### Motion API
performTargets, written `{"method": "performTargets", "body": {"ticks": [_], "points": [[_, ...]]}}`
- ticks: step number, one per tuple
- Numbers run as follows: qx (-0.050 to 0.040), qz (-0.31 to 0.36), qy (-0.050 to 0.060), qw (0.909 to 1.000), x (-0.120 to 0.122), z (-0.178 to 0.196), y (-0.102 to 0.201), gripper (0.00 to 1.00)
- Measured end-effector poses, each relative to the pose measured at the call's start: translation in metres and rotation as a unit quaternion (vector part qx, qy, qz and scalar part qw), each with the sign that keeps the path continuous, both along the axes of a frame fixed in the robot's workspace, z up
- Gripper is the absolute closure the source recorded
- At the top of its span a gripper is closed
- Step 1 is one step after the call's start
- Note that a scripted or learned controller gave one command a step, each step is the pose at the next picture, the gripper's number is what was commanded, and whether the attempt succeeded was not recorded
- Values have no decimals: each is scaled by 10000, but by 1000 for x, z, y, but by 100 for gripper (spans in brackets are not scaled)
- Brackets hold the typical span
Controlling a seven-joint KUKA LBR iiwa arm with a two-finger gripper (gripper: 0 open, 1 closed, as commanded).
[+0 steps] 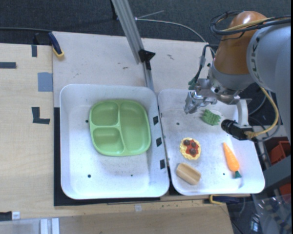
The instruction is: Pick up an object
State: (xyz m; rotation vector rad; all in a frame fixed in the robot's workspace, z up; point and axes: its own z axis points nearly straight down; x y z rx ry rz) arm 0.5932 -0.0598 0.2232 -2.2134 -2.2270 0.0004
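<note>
My gripper [191,106] hangs over the far part of the right bin [176,111], above bare white floor. Just to its right lies a small green leafy toy [211,117], apart from the gripper. Nearer the front of that bin are a round tart with red berries [190,148], a tan bread roll [188,173] and an orange carrot [231,159]. None of these touches the gripper.
The left bin [73,130] holds a green divided plate [120,127]. A grey metal post [132,28] slants up from the divider between the bins. Black cables and a connector [234,128] hang off the wrist over the right bin's far right side.
</note>
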Motion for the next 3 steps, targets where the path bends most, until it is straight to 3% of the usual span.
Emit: {"method": "performTargets", "body": {"ticks": [3], "points": [[5, 6, -3, 10000, 10, 20, 146, 100]]}}
